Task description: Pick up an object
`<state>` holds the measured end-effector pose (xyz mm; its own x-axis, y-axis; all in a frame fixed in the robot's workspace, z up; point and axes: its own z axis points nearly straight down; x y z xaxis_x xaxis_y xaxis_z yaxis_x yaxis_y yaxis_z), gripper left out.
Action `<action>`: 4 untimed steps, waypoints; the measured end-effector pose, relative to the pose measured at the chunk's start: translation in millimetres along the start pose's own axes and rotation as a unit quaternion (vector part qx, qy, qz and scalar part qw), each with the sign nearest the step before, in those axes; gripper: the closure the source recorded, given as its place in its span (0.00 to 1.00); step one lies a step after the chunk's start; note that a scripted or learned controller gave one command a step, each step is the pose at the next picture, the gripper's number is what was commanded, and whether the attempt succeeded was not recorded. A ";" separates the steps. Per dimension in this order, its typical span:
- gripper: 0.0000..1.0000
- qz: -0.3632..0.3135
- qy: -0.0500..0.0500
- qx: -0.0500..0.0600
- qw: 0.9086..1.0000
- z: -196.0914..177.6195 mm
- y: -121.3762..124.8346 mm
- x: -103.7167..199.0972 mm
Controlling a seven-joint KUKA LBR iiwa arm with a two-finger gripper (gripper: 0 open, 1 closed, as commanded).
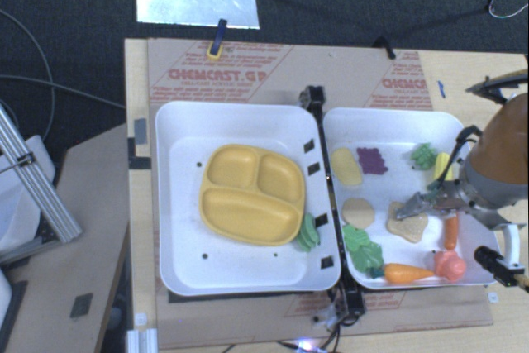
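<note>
My gripper (pixel 413 207) reaches in from the right and hangs low over the right bin (pixel 388 121), just above a tan bread slice (pixel 408 228). Close around it lie a round tan cookie (pixel 359 212), an orange-red sausage (pixel 450 232) and a pink piece (pixel 451 265). Farther off in the same bin are a carrot (pixel 405 272), a green leafy piece (pixel 362 248), a pale yellow piece (pixel 347 167), purple grapes (pixel 372 160), a green broccoli (pixel 424 155) and a yellow banana (pixel 442 166), partly behind the arm.
The left bin (pixel 178 178) holds a yellow divided plate (pixel 252 194) with a small green piece (pixel 308 232) at its lower right edge. A black divider with clips (pixel 324 178) runs between the bins. The grey arm (pixel 500 161) covers the right bin's right side.
</note>
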<state>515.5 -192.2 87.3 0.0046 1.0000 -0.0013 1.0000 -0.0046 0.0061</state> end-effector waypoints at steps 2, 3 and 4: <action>0.00 -0.002 -0.001 0.000 1.000 -82.4 13.1 -15.5; 0.00 -0.001 0.002 0.005 1.000 6.9 -31.4 -14.3; 0.00 -0.008 0.001 0.000 1.000 -26.9 28.8 58.0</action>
<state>544.4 -134.3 114.3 -0.0122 0.9999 0.0005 0.9999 0.0122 0.0070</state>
